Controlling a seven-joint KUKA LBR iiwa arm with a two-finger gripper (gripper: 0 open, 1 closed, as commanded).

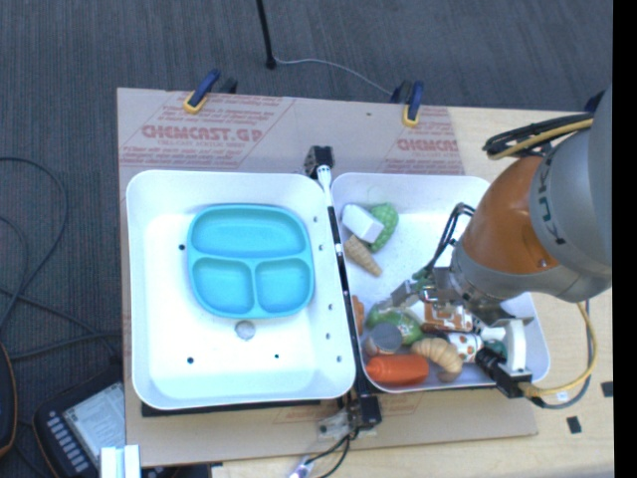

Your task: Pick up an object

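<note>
The right bin [418,189] holds several toy foods. A green and white piece [370,222] lies at its far left, with a tan cone [362,256] just below. Near the front sit a green leafy piece [396,321], a grey round piece [383,341], a red piece [398,369] and a tan croissant shape [436,352]. My gripper [444,314] reaches down into the pile at the front of this bin, right beside the green leafy piece and above the croissant shape. The orange-banded wrist [503,232] hides the bin's right part.
The left bin [159,267] carries a blue divided plate [251,260] and a small grey disc [244,331] in front of it. A black bar [336,257] runs between the bins. Two clamps [204,90] [412,103] hold the cardboard at the back edge.
</note>
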